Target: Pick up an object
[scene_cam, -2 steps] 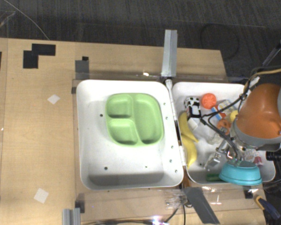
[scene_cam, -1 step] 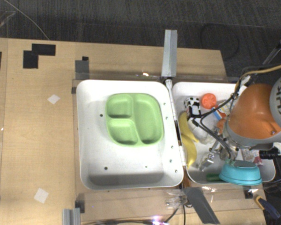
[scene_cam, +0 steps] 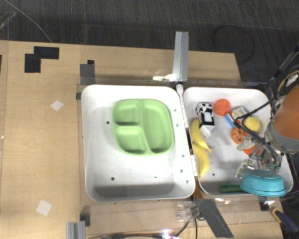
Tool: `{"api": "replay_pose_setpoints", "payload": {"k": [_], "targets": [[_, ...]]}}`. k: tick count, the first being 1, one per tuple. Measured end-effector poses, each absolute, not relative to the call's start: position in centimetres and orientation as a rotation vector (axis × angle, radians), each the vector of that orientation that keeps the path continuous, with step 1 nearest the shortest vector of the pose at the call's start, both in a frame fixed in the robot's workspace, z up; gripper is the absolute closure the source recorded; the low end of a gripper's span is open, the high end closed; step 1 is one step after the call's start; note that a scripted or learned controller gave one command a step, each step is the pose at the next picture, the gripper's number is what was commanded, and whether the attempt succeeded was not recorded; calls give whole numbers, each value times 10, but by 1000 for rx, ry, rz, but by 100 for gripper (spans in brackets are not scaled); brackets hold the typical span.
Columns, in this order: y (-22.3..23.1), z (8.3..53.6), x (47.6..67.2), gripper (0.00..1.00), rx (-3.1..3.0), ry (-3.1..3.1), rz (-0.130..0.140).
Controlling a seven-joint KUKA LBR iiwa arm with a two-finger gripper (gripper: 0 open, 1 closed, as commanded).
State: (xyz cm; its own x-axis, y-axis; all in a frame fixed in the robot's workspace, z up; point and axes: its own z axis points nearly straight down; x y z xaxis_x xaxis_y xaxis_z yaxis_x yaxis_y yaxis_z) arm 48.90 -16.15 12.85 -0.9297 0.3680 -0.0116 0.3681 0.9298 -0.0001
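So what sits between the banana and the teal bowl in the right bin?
In the camera view, only bare white bin floor lies between the banana and the teal bowl; a green stick lies just below that stretch.

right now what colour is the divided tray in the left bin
Light green, lying in the left white bin; it shows plainly in the camera view from above.

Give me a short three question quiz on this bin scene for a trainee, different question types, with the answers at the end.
1. True or false: the green divided tray sits in the left bin.
2. Which lies closest to the wall between the bins? A) teal bowl B) banana C) orange ball
3. Fill in: the gripper hovers over the ____ bin.

Key: 1 true. 2 B. 3 right.
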Motion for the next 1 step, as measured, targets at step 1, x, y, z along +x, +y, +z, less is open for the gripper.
{"api": "replay_pose_setpoints", "payload": {"k": [1], "targets": [[-143,90,491,0,264,3117,-5]]}}
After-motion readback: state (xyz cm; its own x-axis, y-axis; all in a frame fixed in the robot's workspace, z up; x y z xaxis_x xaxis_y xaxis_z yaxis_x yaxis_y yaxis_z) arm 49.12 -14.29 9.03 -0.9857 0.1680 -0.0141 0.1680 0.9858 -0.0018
